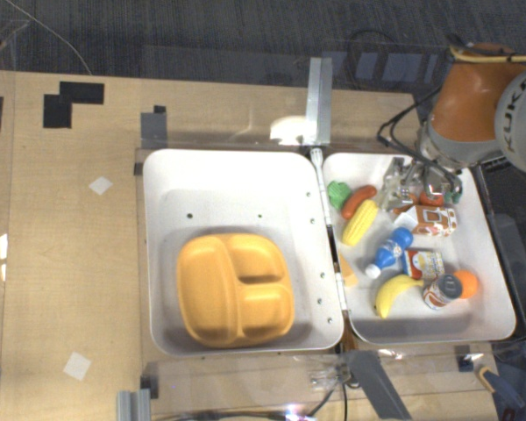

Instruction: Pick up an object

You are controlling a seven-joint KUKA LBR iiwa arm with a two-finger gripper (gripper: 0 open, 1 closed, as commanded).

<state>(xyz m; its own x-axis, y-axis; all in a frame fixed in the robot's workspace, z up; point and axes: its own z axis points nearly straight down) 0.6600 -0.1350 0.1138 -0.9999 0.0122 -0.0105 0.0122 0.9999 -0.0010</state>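
At the upper right of the frame the claw [423, 185] is lowered into the right bin [495, 318] just above a small carton [434, 221] (whether open or closed cannot be told), with corn [360, 224] lying leftward, its long axis slanted.

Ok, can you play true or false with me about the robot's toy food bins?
1. The yellow tray sits in the left bin. True.
2. The banana lies in the left bin. False: it lies in the right bin, near the front.
3. The corn lies beside a green toy. True.
4. The gripper hangs over the yellow tray. False: it is over the right bin's back part.
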